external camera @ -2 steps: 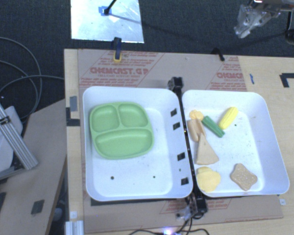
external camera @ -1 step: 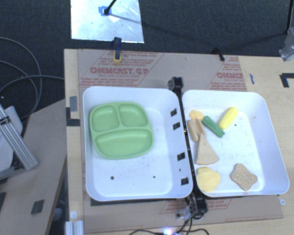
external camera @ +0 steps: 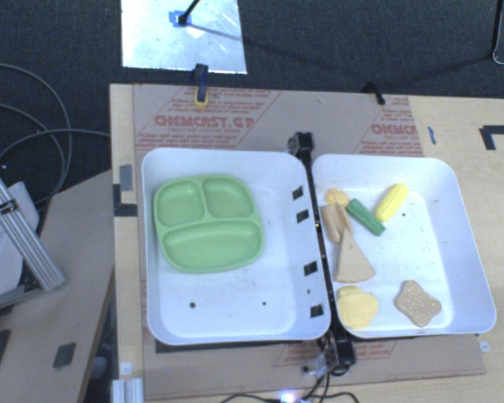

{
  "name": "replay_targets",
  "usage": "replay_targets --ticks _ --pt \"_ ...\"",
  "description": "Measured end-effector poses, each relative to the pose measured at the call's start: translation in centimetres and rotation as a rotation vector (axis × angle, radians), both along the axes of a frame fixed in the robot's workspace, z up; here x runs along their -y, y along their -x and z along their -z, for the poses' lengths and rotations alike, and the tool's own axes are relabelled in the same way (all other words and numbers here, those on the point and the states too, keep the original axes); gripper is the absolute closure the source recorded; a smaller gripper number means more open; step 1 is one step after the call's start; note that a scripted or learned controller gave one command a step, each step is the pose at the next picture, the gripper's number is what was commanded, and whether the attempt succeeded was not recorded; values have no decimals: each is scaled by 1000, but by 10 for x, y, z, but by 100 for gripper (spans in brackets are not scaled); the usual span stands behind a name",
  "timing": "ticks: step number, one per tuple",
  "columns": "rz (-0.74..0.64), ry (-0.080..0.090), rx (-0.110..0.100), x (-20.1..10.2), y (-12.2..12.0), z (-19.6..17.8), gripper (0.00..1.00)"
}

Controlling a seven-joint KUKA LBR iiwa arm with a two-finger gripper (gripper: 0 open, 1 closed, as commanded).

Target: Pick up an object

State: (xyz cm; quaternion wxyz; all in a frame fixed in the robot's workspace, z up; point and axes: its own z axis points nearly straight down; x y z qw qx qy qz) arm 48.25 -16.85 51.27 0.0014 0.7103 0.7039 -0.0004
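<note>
From above, the worktop [external camera: 454, 116] carries two white bins. The left bin [external camera: 235, 296] has a green divided plate [external camera: 207, 222]; the right bin [external camera: 454, 250] gathers the pickable pieces — corn [external camera: 391, 201], a green stick [external camera: 364, 217], a wedge [external camera: 354, 263], bread [external camera: 417, 303] — loosely spread, likely for easy grasping. The claw's opening and position I cannot tell.

A divided plate [external camera: 207, 222] lies in the left bin [external camera: 227, 321]; toy foods [external camera: 365, 217] in the right bin [external camera: 462, 250].
</note>
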Motion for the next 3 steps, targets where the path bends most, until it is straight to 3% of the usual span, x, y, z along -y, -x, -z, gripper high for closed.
replay_targets --ticks 1,2,3 --pt "-8 1 5 40 -34 -24 100" --pt "-21 -3 5 -20 -109 -22 100" --pt "-26 -6 4 -127 -189 -21 100"
